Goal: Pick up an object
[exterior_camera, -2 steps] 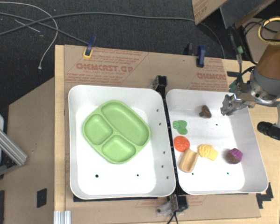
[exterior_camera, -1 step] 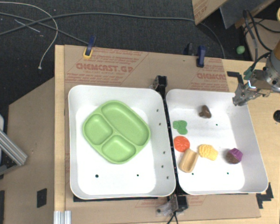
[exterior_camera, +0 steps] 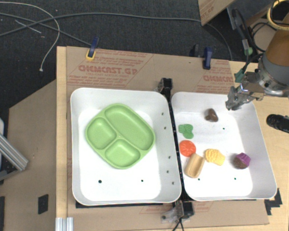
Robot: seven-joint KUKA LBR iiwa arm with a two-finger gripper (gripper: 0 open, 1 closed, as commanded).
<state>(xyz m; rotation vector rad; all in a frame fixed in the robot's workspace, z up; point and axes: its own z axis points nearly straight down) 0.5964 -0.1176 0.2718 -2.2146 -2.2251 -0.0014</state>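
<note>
The right bin (exterior_camera: 258,157) holds several small toy foods: a brown lump (exterior_camera: 211,115) near the back, a green leafy piece (exterior_camera: 185,130), a red-orange round piece (exterior_camera: 187,148), a tan cylinder (exterior_camera: 194,165), a yellow piece (exterior_camera: 214,156) and a purple piece (exterior_camera: 241,160). My gripper (exterior_camera: 234,101) hangs over the bin's back right part, just right of and above the brown lump. I see nothing between its fingers.
The left bin (exterior_camera: 83,179) carries a green divided plate (exterior_camera: 120,135). A black clip (exterior_camera: 165,84) sits at the back between the bins. Blue clamps (exterior_camera: 93,47) (exterior_camera: 207,58) hold the cardboard base. Cables lie on the dark floor behind.
</note>
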